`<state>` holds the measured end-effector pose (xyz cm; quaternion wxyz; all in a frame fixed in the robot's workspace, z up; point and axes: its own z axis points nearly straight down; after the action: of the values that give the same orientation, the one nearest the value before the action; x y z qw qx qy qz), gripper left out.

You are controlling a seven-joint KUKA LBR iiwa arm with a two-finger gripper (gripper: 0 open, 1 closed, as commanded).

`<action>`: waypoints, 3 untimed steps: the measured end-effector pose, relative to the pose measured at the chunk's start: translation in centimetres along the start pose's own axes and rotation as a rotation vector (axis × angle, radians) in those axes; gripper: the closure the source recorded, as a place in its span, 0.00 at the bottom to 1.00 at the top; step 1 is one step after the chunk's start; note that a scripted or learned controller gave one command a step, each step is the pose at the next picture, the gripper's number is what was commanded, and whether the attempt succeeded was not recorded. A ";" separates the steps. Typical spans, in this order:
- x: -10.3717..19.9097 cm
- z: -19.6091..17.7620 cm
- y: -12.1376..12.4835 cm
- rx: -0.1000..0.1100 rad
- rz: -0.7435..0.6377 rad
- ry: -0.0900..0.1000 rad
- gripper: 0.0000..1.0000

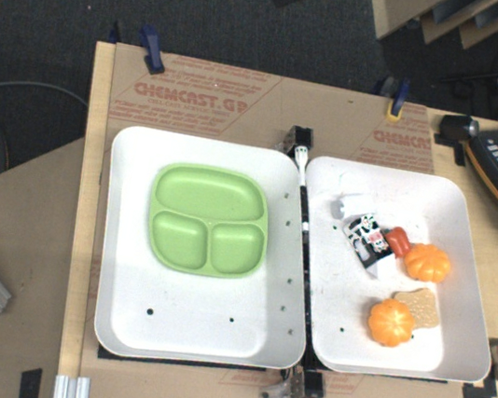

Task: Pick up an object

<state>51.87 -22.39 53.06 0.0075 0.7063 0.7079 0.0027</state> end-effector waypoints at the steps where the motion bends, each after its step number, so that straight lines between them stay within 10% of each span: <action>1: 0.1 10.9 -3.8 0.025 0.004 0.011 1.00; 2: 0.0 -1.2 -1.3 -0.001 0.000 -0.001 1.00; 3: 0.1 7.5 -4.2 0.022 0.005 0.009 1.00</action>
<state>47.77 -22.39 45.51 -0.0037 0.7079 0.7063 -0.0019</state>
